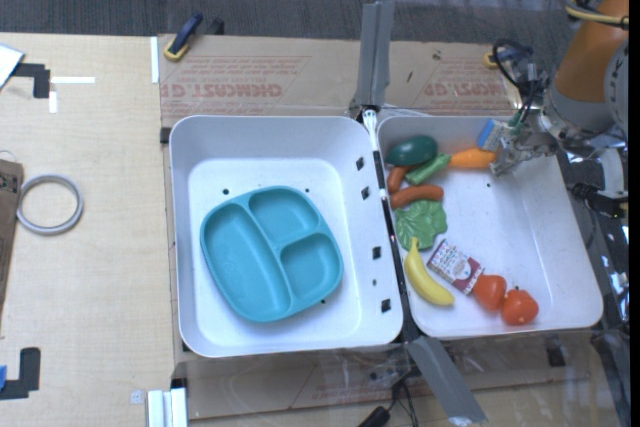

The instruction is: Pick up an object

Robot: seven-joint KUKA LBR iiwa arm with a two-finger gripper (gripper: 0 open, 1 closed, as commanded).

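Grey metal arm with an orange band reaches in from the right, its two-finger gripper [508, 158] hanging low over the far right part of the right-hand shallow white plastic bin [560, 245]. Whether it is clenched or released cannot be told; nothing is seen held in it.

Nearest to it lies a small orange plastic carrot [470, 157], just to the gripper's left, its long axis running left to right so that one end points toward the gripper. A small blue block [487, 133] sits just beyond, near the bin's far wall. Farther left are a dark green rounded vegetable [412, 151] and a leafy green lettuce piece [421, 223]. Nearer the front lie a yellow banana [425, 278], a small red-and-white packet [455, 266] and two red-orange tomatoes [505, 300].

In the left-hand white bin [190, 215] rests a teal divided plate [270, 253].

A short leftward shift would likely bring the gripper over the carrot.
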